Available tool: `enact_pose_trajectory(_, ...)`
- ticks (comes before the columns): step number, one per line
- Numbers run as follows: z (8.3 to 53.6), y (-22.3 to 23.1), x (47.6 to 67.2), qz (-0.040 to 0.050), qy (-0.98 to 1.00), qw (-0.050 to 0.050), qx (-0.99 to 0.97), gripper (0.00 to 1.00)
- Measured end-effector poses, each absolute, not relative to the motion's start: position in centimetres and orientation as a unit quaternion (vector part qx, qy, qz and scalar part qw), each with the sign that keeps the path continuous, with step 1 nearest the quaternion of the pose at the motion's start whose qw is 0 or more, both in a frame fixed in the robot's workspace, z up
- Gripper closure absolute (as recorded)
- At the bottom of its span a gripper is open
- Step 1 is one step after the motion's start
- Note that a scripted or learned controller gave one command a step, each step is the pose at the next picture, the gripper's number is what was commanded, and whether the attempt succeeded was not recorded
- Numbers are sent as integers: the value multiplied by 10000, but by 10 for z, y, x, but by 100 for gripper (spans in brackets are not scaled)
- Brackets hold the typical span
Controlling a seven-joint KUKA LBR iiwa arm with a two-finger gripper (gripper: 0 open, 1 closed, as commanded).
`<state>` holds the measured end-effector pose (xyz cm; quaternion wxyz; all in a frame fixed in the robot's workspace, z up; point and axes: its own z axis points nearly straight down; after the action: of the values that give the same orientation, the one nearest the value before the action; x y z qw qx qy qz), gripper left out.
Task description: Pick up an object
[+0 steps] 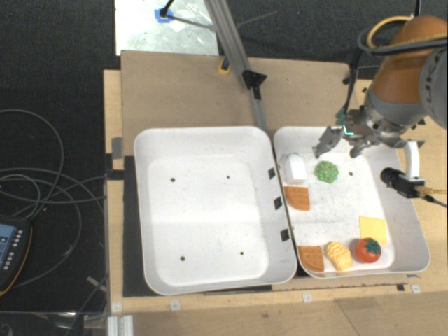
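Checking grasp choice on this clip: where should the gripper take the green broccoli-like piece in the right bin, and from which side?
Probably straight from above, pinching across the middle of the green piece. It looks small, roundish and lies apart from the white block and the waffle piece, leaving finger room. The gripper hovers just above-right.

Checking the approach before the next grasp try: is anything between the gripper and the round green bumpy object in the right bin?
Nothing visible is. The gripper hangs open just above and right of the round green bumpy object, with bare bin floor around it. The white rounded block lies apart to its left.
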<state>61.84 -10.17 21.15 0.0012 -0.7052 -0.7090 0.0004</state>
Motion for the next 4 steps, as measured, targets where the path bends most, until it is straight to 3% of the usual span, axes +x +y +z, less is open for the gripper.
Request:
enact_pose_trajectory(1, 214, -102, 619, -6, -7087, -3, -7055, 0)
enact_pose_trajectory(3, 112, -109, 629, -14, -7073, 0, -7069, 0)
enact_pose_trajectory(4, 103, -108, 637, -76, -7085, -74, -7056, 0)
